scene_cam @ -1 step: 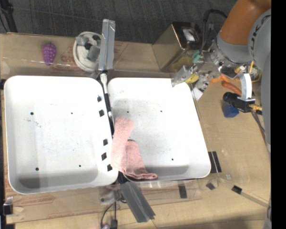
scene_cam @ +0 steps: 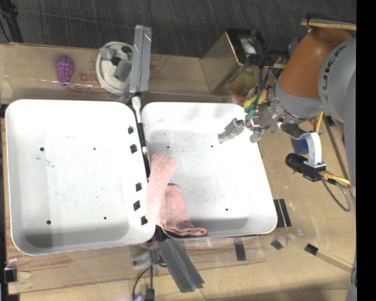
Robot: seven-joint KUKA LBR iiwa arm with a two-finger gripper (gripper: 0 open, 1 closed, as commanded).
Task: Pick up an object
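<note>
While jaws (scene_cam: 229,132) hover, cloth (scene_cam: 165,196) lies apart.

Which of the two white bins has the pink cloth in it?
The right bin, the one nearer the arm. The pink cloth lies along its left wall, close to the divider; the gripper hovers over the same bin's upper part.

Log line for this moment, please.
arm: over right bin top-right | gripper: holding nothing seen | cloth: right bin, left wall | grasp: not yet

arm (scene_cam: 323,68) cut off at right edge, claw (scene_cam: 230,130) blurred
</note>
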